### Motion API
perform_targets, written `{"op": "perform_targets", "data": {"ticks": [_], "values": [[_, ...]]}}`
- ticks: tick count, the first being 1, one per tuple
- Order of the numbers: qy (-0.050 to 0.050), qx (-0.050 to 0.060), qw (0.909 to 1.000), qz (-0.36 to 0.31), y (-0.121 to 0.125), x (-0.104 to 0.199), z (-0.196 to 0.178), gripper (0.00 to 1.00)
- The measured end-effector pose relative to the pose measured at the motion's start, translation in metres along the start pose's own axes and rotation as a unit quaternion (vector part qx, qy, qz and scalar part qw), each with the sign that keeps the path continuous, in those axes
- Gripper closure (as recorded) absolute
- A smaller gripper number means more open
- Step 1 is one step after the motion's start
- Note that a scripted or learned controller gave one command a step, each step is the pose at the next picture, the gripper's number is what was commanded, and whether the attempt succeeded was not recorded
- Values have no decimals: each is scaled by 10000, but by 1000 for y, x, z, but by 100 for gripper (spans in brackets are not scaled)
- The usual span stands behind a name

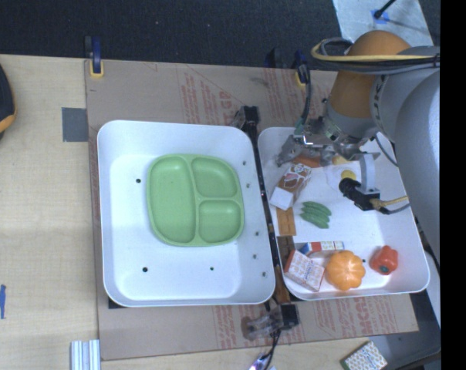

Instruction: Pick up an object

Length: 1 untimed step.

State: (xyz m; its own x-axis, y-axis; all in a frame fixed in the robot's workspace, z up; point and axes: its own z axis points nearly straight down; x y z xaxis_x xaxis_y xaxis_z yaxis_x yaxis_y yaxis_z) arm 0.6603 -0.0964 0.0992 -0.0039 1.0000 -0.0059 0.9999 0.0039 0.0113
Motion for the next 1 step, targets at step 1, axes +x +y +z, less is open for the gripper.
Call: {"op": "perform_targets", "data": {"ticks": [1], "values": [[13,10,10000,-1,0,-5,1,0]]}}
